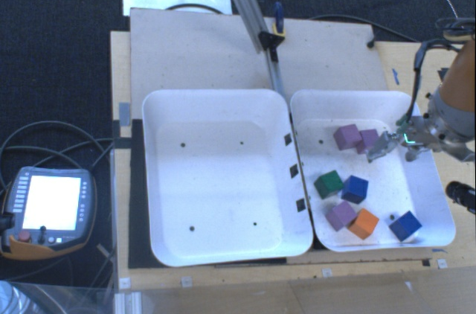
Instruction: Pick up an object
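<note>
Over the right bin (439, 231), my gripper (381, 147) hangs beside the two purple blocks (355, 138) near the bin's back; jaw state I cannot tell. Nothing is lifted: every block sits on the floor, the pick not yet made.

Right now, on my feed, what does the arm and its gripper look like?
The arm enters from the right: an orange band above a grey, rounded wrist. A dark cable loops up beside it. The gripper is grey metal, with a small green light glowing near its base.
</note>
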`<state>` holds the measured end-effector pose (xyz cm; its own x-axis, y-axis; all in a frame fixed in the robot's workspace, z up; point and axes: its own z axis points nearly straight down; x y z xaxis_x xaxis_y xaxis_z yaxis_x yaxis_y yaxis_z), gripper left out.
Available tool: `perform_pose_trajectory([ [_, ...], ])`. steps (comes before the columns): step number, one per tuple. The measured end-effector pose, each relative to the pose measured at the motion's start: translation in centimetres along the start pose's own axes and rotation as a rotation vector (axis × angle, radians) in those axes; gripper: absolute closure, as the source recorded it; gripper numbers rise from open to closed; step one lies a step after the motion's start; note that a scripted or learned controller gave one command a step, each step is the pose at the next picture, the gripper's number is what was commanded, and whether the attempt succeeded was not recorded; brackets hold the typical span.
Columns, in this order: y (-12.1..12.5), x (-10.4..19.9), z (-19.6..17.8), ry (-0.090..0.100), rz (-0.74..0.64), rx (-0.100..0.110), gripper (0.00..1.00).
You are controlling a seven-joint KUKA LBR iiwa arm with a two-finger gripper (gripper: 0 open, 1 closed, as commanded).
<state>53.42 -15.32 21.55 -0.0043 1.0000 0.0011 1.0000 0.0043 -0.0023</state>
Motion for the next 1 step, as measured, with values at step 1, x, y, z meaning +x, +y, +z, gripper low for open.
perform_pose_trajectory([
  [1, 0.08, -0.01, -0.18, -0.001, 0.001, -0.004, 0.0],
])
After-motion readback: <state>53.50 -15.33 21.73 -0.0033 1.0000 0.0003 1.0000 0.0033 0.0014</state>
